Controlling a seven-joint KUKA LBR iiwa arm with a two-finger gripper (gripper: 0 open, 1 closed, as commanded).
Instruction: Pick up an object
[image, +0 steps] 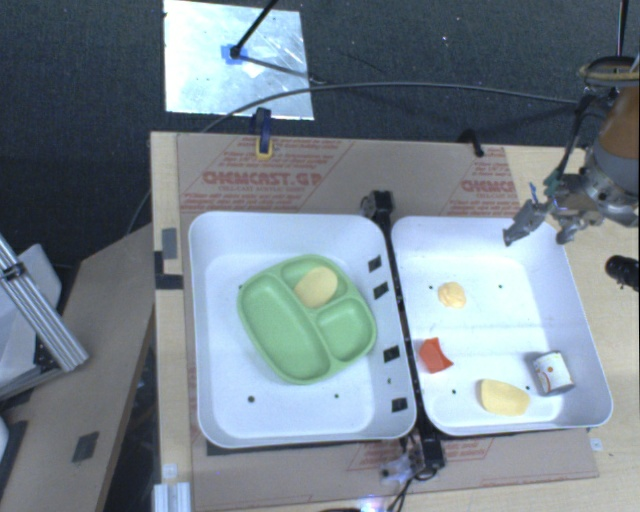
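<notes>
Gripper (541, 222) hangs above the far right corner of the right bin (575, 290), fingers spread apart, nothing between them.

4 candidates lie in that bin, all well apart:
- small yellow lump (452, 295), toward the far side, nearest the gripper
- red piece (434, 355), by the left wall
- larger yellow piece (503, 397), near the front rim
- small white-and-orange can (551, 371), on its side just beside the larger yellow piece

Judgement: all look light. The yellow lump is probably rounded toy food, stiff, a little slippery; pinch across its middle. The can may roll; close across its curved sides.

Left bin (215, 300) holds a green divided tray (285, 335) with a yellow item (317, 287) in 1 compartment.
</notes>
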